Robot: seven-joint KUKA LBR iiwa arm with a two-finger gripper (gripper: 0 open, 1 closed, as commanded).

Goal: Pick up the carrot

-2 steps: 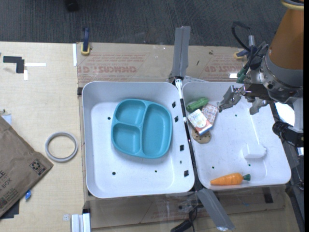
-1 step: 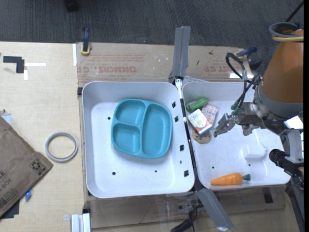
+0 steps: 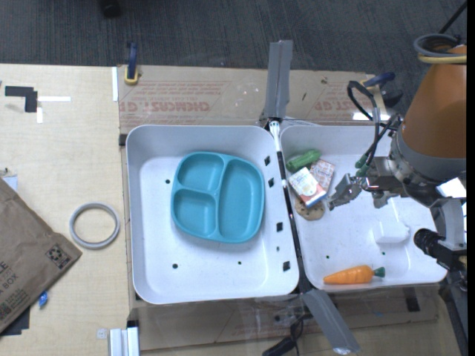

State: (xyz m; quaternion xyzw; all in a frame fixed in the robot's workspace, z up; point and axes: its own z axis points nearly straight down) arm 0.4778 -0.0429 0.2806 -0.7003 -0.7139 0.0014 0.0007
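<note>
The carrot (image 3: 350, 275), orange with a small green top at its right end, lies flat near the front edge of the right bin (image 3: 415, 273). My gripper (image 3: 343, 192) hangs over the middle of that bin, well behind the carrot and a little to its left. Its fingers point left toward a small pile of items and look slightly apart, with nothing between them.
A green vegetable (image 3: 303, 159), a small white and red carton (image 3: 308, 185), a packet (image 3: 323, 172) and a brown cookie (image 3: 309, 211) cluster at the right bin's back left. The left bin (image 3: 148, 273) holds a teal divided plate (image 3: 220, 196). A tape ring (image 3: 94, 224) lies on the bench.
</note>
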